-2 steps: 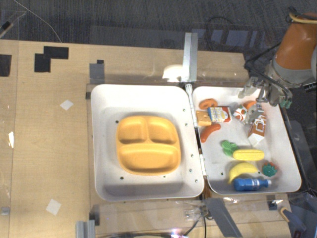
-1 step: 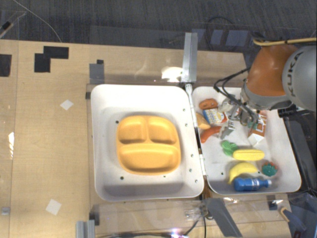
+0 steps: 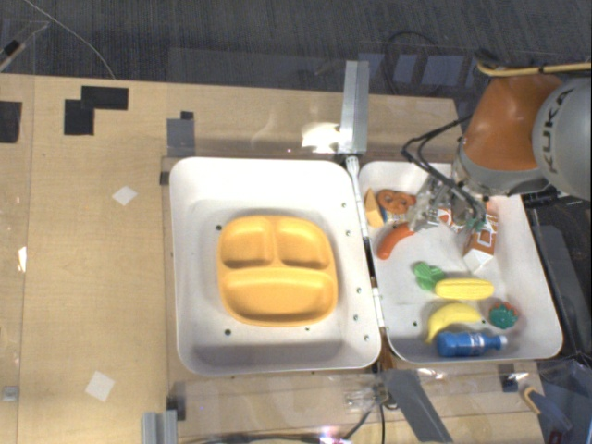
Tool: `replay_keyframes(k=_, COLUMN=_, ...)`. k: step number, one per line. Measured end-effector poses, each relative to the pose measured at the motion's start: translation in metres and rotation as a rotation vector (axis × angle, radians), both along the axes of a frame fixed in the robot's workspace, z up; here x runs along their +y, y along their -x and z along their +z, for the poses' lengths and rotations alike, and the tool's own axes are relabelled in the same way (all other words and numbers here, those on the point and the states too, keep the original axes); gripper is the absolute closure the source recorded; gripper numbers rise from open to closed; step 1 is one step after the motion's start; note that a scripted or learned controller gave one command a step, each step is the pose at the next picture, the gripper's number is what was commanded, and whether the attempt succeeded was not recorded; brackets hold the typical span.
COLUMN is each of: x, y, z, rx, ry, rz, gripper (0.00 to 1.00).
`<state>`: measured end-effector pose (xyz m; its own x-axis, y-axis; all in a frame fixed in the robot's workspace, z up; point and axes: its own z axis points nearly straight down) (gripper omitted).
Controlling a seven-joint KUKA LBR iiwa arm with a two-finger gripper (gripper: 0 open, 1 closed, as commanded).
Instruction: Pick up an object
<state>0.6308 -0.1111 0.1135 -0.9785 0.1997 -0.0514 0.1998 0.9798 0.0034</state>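
You have two white bins on a light wood bench (image 3: 83,276). The left bin (image 3: 185,248) holds one yellow divided tray (image 3: 276,269). The right bin (image 3: 541,331) holds two bananas (image 3: 462,289), one blue bottle (image 3: 470,343) and one orange chili (image 3: 396,240). The end effector (image 3: 442,209) hovers over that bin's upper half; whether it is apart or together cannot be told. The arm reads "KUKA".

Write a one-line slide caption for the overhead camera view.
KUKA arm's gripper hovers over the toy-filled right bin; yellow divided tray sits in the left bin.

light wood tabletop (image 3: 83,276), two white bins sitting side by side on it, left bin (image 3: 185,248), right bin (image 3: 541,285), couple black marker patches (image 3: 92,104) up top-left
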Motion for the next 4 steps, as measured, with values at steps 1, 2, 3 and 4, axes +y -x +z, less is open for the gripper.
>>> replay_keyframes(k=1, x=0.001, y=-0.003, z=0.010, rx=-0.005, ry=0.001, rz=0.006, gripper=1.00)
replay_keyframes(k=2, x=0.003, y=-0.006, z=0.021, rx=-0.012, ry=0.002, rz=0.012, gripper=1.00)
replay_keyframes(k=3, x=-0.040, y=0.035, z=-0.024, rx=0.035, ry=-0.024, rz=-0.559, gripper=1.00)
replay_keyframes(k=4, x=-0.040, y=0.034, z=-0.025, rx=0.033, ry=-0.023, rz=-0.559, gripper=0.00)
